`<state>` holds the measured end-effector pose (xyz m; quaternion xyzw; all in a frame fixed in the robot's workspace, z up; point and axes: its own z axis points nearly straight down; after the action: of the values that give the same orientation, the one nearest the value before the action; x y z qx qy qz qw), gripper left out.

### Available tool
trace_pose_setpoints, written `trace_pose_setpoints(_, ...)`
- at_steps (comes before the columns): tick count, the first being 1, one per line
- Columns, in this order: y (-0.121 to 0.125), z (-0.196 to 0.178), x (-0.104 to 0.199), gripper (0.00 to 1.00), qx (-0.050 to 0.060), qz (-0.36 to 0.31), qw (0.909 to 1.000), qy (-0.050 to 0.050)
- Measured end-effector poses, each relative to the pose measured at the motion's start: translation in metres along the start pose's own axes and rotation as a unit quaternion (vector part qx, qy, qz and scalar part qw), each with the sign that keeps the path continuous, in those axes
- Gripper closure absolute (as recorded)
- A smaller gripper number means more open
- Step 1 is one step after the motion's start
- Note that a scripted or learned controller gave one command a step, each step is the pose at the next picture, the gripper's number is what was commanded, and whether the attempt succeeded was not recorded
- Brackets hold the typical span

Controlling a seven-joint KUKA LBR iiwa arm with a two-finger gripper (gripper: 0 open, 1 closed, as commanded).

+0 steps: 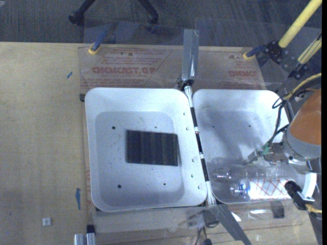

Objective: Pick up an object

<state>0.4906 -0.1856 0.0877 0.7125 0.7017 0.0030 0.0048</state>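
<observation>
In the right bin's [230, 106] front edge I see a clear plastic bottle [245, 180] lying flat; my gripper [265, 154] hovers above it, grip state unclear.

Bright, even overhead light glares off the white bins [102, 106]; slightly soft focus.

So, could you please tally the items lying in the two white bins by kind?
Dark ribbed rectangular pad: 1, in the left bin.
Clear plastic bottle: 1, in the right bin.
Total: 2
</observation>
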Motion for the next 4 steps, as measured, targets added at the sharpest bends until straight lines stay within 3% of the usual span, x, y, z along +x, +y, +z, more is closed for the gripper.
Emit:
trace_pose_setpoints(1,0.070,0.001,0.043,0.00,0.001,-0.073,0.9973,0.001)
trace_pose_setpoints(2,0.005,-0.008,0.058,0.00,-0.021,-0.144,0.9894,-0.006)
trace_pose_setpoints(3,0.020,0.000,0.021,0.00,-0.001,-0.108,0.9941,0.000)
trace_pose_setpoints(4,0.002,-0.002,0.082,0.00,-0.005,-0.094,0.9955,0.000)
